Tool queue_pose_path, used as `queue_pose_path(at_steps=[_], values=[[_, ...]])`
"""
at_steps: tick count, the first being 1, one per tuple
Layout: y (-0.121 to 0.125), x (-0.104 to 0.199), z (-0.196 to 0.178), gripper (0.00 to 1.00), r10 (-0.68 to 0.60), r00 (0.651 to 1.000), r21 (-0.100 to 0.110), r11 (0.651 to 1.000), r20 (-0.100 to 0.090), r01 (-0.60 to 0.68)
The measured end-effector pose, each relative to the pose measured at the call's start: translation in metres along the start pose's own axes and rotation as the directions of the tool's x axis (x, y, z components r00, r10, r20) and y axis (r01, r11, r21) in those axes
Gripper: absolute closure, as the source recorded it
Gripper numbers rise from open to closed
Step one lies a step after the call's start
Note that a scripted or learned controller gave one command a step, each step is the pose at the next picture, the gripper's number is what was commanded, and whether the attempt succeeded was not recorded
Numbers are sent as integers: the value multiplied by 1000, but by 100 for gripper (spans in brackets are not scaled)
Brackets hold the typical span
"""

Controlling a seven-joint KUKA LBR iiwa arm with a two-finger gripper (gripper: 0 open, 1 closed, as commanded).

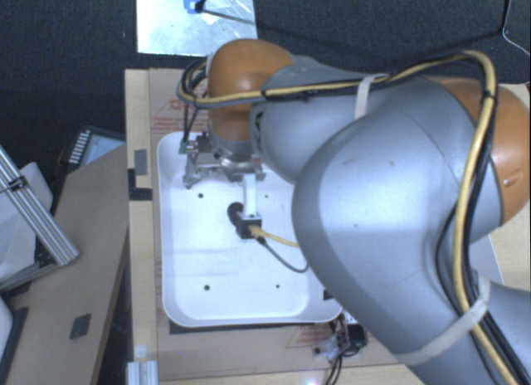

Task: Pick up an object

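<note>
Right now the big grey arm [390, 209] reaches in from the right and covers most of the bench [143, 250]. Its orange band [236, 72] sits just above the gripper [220, 168]. The gripper hangs over the far part of the left white bin [187, 300], close to the bin's far wall. I cannot tell if the gripper is open or closed, or if it has hold of anything. The object to pick up is hidden, so I cannot tell where it is. A few small dark dots [207, 286] mark the bin floor. Past the far end of the bench lies a shiny silver sheet [166, 22]. A metal rail [37, 226] stands to the left.
</note>
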State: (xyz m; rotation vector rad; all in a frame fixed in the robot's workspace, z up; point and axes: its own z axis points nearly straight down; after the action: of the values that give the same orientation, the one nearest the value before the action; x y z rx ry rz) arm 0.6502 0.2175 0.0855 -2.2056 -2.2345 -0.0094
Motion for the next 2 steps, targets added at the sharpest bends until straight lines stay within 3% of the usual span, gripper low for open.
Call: queue_pose_path(at_steps=[1, 2], values=[[-85, 13, 2, 0, 6, 1000, 8, 1000, 5, -6], [-80, 11, -10, 100, 11, 1000, 0, 1000, 3, -11]])
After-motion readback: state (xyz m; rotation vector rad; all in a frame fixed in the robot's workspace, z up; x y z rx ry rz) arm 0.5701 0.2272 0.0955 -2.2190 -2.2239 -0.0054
